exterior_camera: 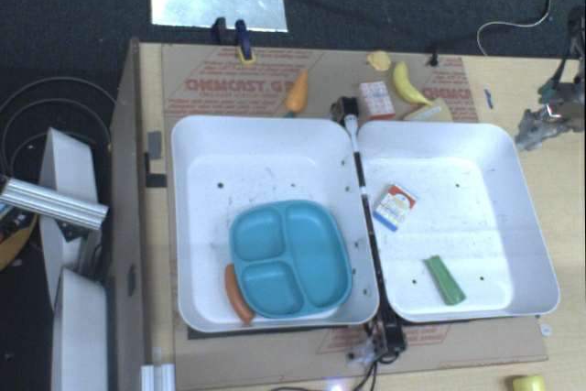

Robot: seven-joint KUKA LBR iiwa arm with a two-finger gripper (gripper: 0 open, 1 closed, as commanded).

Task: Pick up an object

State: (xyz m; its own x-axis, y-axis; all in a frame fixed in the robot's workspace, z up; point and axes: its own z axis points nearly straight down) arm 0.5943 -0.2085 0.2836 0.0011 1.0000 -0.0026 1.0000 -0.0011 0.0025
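Observation:
The left bin [197, 197] holds a blue divided plate [291, 256] with an orange sausage [238, 293] lying against its front left edge. In the right bin [513, 197] a small white, red and blue carton [394, 206] lies near the left wall. A green block [444, 279] lies toward that bin's front. My gripper [538, 127] hangs at the far right of the view, beyond the right bin's back right corner. It is apart from all the objects, and nothing shows in it.
Behind the bins on the cardboard lie a carrot [297, 92], a small pink box [375, 99], a banana [407, 82] and a yellow scrap [378, 60]. A black divider [360, 188] runs between the bins. A yellow object [529, 383] sits at the bench's front right.

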